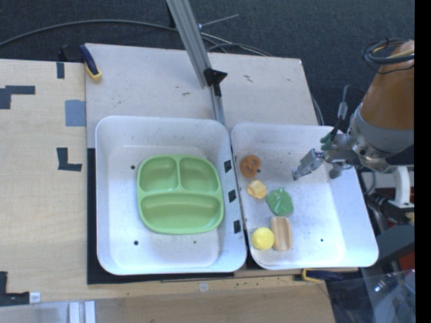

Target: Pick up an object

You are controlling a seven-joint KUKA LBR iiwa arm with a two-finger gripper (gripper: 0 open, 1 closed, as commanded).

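The right bin (350,227) holds several small items: an orange round piece (250,165), a yellow chunk (256,190), a green leafy piece (279,201), a yellow ball (262,238) and a tan bun-like piece (281,233). My gripper (318,169) hangs over the upper right part of this bin, to the right of the orange piece and above the green one. Its fingers are spread open with nothing between them, and it touches none of the items.
The left bin (114,180) holds a green divided plate (180,194). A grey metal post (192,36) slants over the bench behind the bins. A ridge (232,180) separates the two bins.
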